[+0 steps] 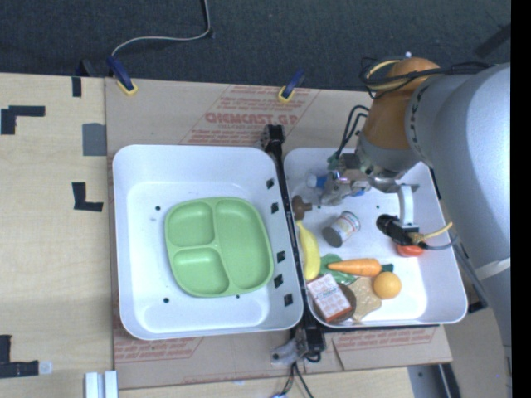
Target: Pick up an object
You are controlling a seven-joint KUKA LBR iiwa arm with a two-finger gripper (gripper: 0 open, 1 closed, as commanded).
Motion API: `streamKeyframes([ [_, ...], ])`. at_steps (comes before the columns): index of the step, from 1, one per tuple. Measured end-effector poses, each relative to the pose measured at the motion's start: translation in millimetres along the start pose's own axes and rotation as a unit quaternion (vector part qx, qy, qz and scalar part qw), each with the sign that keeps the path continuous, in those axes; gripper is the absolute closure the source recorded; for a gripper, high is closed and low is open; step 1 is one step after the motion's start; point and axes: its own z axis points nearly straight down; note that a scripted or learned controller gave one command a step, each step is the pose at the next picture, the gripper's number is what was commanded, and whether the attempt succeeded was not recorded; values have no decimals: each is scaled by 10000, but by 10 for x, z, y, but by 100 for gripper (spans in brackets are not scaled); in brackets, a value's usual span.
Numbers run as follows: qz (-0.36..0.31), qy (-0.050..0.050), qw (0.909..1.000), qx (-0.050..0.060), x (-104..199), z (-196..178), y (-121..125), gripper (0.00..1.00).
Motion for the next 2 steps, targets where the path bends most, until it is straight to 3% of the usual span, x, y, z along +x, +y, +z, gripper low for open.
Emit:
streamKeyframes([
  [1, 2, -7, 10000, 1, -5, 0, -1, 0],
  [2, -8, 28, 10000, -25, -82, 87, -529, 0],
])
